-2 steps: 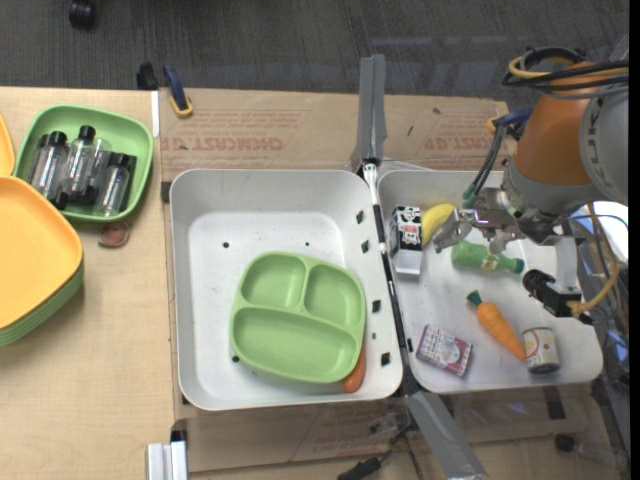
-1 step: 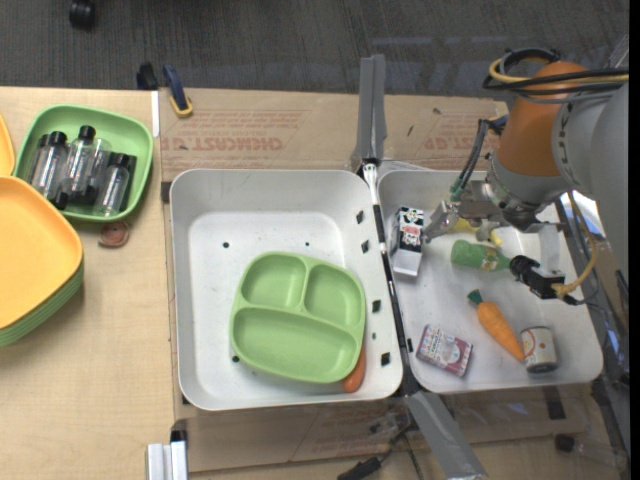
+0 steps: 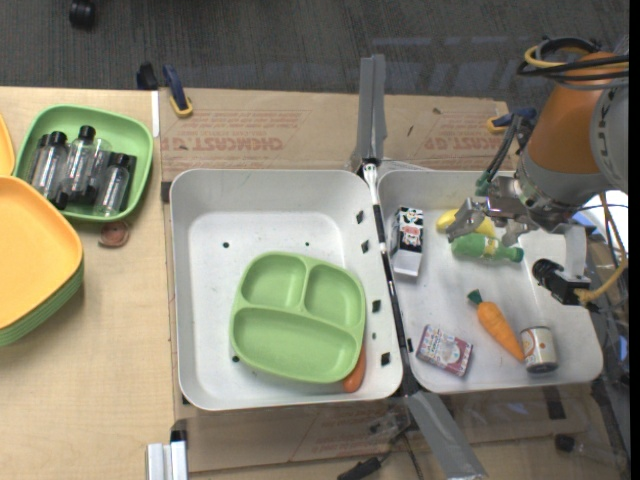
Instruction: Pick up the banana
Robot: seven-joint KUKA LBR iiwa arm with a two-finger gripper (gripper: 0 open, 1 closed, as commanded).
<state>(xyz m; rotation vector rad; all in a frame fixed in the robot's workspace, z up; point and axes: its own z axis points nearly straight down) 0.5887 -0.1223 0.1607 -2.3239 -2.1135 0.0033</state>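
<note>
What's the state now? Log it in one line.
gripper over banana, right bin | grasp unconfirmed | carrot nearby

Red mirrored lettering on the cardboard [image 3: 235, 133] cannot be read.

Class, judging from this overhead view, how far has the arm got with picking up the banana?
Done: the gripper has reached the right bin and sits directly over the banana, beside a green toy vegetable. In hand: the approach, since a grasp isn't visible. Left: closing on the banana and lifting it clear of the bin.
</note>
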